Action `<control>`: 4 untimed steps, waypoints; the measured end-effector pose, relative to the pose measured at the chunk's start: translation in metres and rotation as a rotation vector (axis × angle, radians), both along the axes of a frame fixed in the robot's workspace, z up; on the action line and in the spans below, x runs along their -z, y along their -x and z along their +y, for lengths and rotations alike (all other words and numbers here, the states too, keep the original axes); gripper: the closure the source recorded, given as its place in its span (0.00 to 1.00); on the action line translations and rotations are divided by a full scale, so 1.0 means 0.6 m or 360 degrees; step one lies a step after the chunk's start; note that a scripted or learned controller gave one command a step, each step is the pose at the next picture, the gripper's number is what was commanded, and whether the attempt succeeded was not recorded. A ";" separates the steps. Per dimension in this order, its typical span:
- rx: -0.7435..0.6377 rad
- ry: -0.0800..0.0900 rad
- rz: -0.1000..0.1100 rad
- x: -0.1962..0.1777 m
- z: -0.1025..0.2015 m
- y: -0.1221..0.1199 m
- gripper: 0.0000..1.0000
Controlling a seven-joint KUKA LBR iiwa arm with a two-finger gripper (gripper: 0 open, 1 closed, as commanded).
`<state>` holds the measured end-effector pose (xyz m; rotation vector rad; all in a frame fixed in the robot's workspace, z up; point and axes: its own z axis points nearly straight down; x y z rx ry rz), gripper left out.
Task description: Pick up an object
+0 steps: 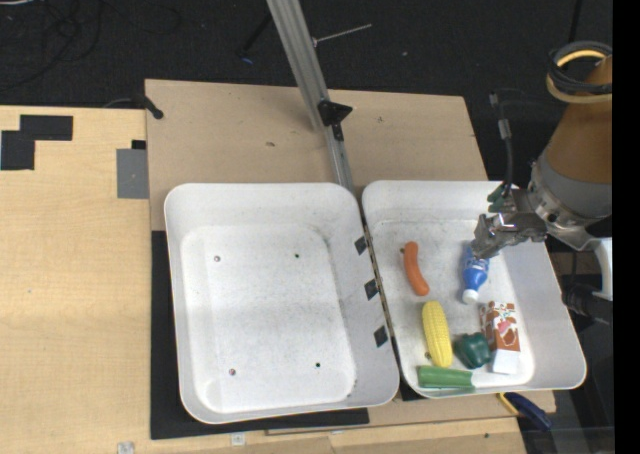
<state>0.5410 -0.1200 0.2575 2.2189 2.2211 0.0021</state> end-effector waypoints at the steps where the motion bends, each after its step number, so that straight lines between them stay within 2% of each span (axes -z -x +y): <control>1: -0.0005 -0.0003 0.0009 0.028 0.076 -0.032 1.00; 2: -0.0006 -0.0004 0.0007 0.029 0.167 -0.060 1.00; 3: -0.0005 -0.0003 0.0007 0.046 0.247 -0.118 1.00; 4: -0.0005 -0.0004 0.0004 0.028 0.326 -0.158 1.00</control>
